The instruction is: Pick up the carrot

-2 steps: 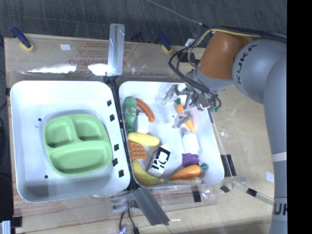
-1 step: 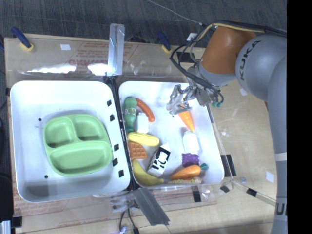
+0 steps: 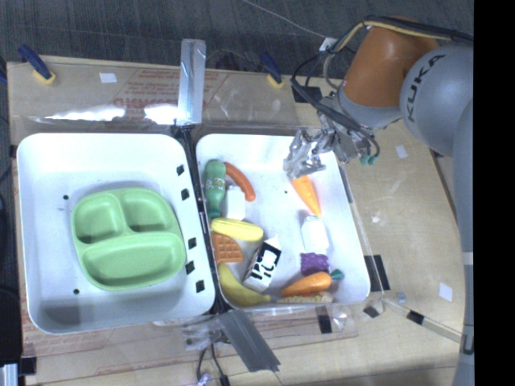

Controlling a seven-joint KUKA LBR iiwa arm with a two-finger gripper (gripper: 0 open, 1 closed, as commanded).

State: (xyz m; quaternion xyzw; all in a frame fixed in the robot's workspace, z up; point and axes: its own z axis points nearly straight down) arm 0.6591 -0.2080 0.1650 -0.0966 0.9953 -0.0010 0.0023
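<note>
While the carrot [image 3: 307, 195] lies flat on the floor of the right bin [image 3: 346, 215], toward that bin's far right side, its broad end points up at the tool [image 3: 304, 161] and its narrow tip points toward the near wall. Just above the carrot's broad end hangs the tool, a cluster of grey metal parts; whether it touches the carrot I cannot tell, and whether its fingers are spread or pressed together cannot be told either. Nothing is seen pinched in it.

Just below the carrot's tip lies a small white block [image 3: 315, 234]. Further below the carrot sit a purple piece [image 3: 315, 261] and a second orange carrot-like toy with a green end [image 3: 308, 283], lying crosswise by the bin's near wall. To the carrot's left, well apart, lie an orange-red sausage shape [image 3: 241, 181] and a green vegetable [image 3: 214, 185] against the bin's left wall. Below and left of the carrot are a yellow corn cob [image 3: 236, 230], a brown waffle-like piece [image 3: 227, 249], a black-and-white tagged card [image 3: 263, 265] and a banana [image 3: 238, 290].

Far left of the carrot, the left bin [image 3: 40, 183] holds a green divided plate [image 3: 127, 237]. Above and right of the carrot the arm [image 3: 402, 71] reaches over the table [image 3: 402, 183], its orange band near the wrist.
</note>
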